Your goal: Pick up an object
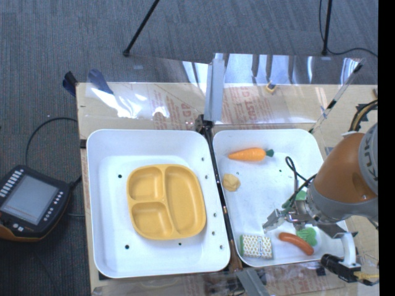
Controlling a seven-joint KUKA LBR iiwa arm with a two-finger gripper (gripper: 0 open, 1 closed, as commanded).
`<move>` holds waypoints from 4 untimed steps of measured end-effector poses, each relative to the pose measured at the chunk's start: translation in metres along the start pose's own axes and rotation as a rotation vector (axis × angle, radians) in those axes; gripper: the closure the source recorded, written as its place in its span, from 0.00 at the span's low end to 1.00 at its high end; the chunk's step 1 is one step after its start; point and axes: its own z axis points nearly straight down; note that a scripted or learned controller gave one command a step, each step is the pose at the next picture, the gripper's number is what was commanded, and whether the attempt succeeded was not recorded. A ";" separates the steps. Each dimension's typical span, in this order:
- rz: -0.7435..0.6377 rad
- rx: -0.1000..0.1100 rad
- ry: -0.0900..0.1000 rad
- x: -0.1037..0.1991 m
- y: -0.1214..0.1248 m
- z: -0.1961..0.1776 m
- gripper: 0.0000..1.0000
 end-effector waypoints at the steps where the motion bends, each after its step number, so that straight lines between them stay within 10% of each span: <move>1: 0.000 0.000 0.000 0.000 0.000 0.000 0.00; 2: 0.000 0.000 0.000 0.000 0.000 0.000 0.00; 3: 0.187 -0.010 -0.004 -0.012 0.106 0.004 0.00; 4: 0.151 -0.015 -0.004 0.046 0.171 -0.038 0.00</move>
